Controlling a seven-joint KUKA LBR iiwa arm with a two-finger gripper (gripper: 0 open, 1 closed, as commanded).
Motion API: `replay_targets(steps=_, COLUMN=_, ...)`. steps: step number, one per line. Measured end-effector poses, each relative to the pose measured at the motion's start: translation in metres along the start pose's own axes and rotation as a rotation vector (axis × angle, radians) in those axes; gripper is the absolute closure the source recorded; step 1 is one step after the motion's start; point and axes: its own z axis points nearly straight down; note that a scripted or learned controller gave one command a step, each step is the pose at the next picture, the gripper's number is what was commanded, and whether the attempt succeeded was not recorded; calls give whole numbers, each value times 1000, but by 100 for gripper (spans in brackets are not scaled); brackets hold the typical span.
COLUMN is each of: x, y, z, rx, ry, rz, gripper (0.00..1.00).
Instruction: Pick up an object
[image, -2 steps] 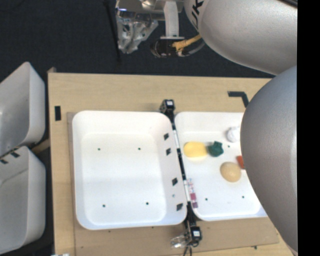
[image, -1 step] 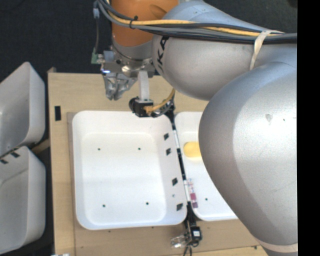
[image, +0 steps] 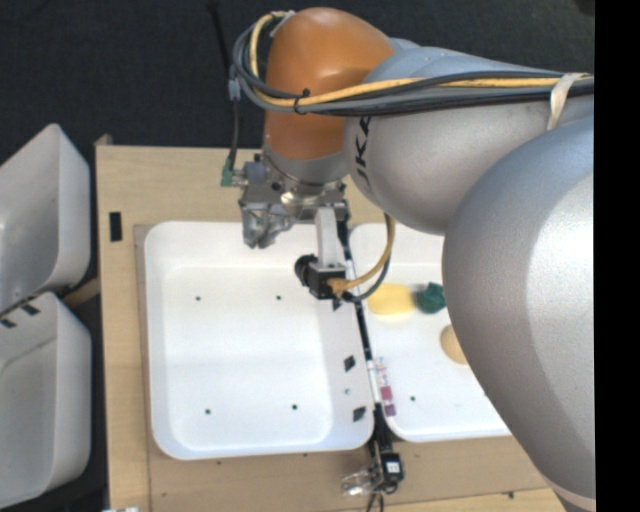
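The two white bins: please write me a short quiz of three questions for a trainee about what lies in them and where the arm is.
1. True or false: the yellow object lies in the right bin.
2. What colour is the small object beside it?
   A) red B) green C) blue
3. Over which bin's far edge is the end effector?

Key: 1 true. 2 B. 3 the left bin.

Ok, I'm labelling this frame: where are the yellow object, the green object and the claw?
yellow object (image: 391, 301): camera view, middle of its top face.
green object (image: 432, 297): camera view, centre of its body.
claw (image: 260, 236): camera view, at its tips, above the left bin's far wall.
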Motion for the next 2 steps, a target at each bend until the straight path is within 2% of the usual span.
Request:
replay_targets(steps=1, x=39, y=-49, z=13, rx=-3, ry=4, rz=-9, gripper=100)
replay_targets(steps=2, x=54, y=-97, z=19, rx=-3, ry=3, rz=-7, gripper=100)
